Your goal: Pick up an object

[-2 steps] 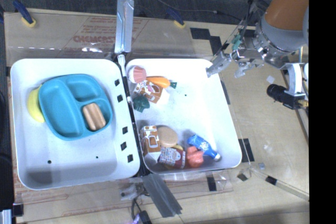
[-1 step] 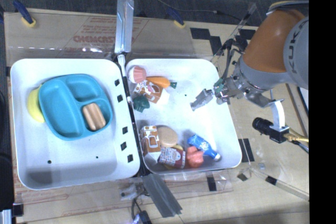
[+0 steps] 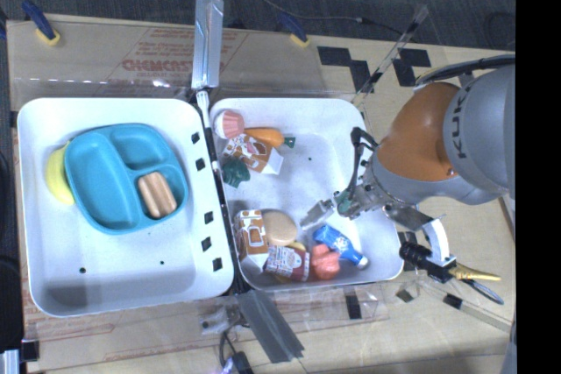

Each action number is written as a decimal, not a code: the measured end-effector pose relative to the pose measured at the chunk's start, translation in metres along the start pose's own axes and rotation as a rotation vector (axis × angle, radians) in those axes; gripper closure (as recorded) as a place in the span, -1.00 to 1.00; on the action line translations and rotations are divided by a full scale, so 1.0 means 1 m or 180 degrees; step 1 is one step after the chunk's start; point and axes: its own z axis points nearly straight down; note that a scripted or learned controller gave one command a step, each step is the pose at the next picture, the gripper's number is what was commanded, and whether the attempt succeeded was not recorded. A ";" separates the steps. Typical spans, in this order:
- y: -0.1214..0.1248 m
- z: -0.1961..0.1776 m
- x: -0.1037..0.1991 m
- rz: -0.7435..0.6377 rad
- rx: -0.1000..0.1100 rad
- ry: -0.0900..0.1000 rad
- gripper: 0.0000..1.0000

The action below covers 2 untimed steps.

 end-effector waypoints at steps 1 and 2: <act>-0.027 0.027 -0.002 -0.0020 -0.0029 -0.0017 -1.00; -0.026 0.019 -0.004 -0.0036 -0.0033 -0.0026 1.00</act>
